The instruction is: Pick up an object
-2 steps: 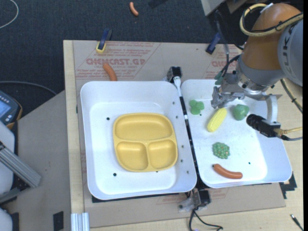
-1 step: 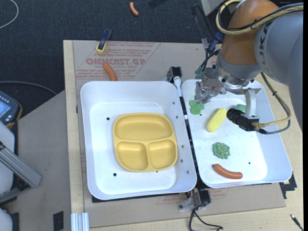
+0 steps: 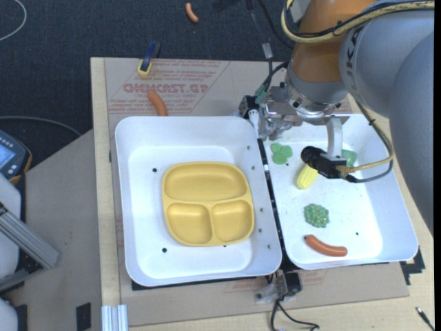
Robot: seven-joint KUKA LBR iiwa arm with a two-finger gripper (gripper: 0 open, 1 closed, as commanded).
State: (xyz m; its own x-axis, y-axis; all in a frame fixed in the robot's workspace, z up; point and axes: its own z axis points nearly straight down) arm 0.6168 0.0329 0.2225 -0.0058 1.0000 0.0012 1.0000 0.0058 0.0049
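While the jaws hang over the right bin's (image 3: 375,205) back-left corner, I honestly can't tell if they're open or clenched. Just beside them sits a green piece (image 3: 281,154), then yellow corn (image 3: 306,178), a green cluster (image 3: 317,216) and a sausage (image 3: 326,245) nearer the front.

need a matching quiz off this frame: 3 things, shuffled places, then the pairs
Things:
1. tray
2. peas
3. clip

Places:
A. on the board behind the bins
B. in the left bin
C. in the right bin

Pairs: 1-B, 2-C, 3-A
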